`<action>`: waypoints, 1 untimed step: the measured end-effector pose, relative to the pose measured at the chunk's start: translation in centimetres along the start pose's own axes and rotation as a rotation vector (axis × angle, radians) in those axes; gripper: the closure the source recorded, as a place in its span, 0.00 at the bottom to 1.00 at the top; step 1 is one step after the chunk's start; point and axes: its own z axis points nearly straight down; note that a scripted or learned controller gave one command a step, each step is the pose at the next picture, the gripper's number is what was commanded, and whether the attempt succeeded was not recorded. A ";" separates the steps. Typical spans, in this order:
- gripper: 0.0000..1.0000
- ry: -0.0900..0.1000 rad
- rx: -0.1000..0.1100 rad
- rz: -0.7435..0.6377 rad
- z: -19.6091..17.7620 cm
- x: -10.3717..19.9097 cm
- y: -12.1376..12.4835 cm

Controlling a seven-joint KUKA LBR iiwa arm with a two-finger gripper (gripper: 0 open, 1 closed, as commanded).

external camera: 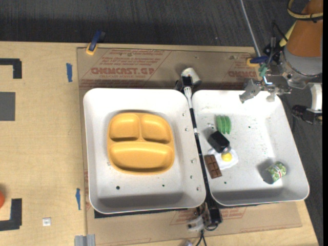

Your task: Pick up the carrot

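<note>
My gripper (259, 93) hangs over the far rim of the right bin (287, 137), near its back right corner. Its two grey fingers stand apart with nothing between them. In the right bin's left half lie a ribbed green piece (223, 124), a black block (218, 141), a toy fried egg (227, 158) and a brown chocolate bar (212, 166). A green can (274, 172) lies near the bin's front right corner. All of these are well in front of and to the left of the gripper.
The left bin (97, 137) holds a yellow divided plate (140, 142). A black divider strip (195, 132) runs between the bins. A small orange-red thing (1, 199) shows at the view's left edge on the bench, too cut off to identify.
</note>
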 end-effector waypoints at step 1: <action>0.00 0.001 0.001 -0.337 11.5 4.8 2.3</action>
